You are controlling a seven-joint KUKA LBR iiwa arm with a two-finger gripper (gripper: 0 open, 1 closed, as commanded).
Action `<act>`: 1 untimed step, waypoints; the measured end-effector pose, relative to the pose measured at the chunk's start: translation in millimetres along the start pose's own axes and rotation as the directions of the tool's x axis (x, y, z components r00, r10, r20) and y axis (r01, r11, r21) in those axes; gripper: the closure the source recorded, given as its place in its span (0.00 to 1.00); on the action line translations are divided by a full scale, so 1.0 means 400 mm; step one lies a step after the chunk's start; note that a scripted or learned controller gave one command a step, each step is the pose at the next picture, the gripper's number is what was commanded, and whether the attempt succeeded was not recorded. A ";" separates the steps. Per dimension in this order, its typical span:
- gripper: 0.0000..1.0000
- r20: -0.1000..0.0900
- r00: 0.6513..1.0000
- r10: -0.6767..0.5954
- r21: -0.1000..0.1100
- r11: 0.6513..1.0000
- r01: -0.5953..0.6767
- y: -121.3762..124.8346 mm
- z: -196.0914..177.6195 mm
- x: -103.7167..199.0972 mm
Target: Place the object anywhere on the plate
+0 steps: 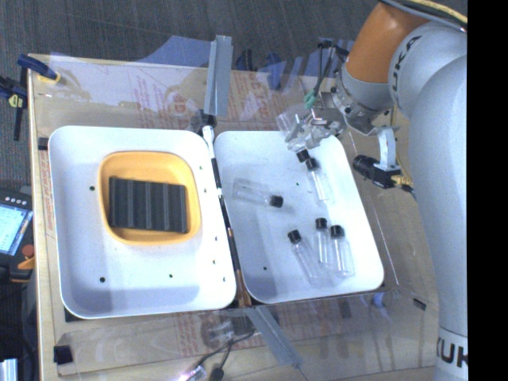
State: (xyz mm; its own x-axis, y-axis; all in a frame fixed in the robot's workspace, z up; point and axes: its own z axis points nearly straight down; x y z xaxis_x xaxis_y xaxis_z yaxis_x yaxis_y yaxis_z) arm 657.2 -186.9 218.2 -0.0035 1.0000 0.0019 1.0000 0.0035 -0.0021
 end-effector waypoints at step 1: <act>1.00 0.000 0.947 -0.320 0.003 0.947 0.320 -0.055 0.126 0.127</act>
State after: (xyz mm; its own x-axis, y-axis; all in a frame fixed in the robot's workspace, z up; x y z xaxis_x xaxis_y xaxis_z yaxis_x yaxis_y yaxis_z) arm 634.9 -136.0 168.1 -0.3231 0.9464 0.0022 0.9464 0.3231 -0.0040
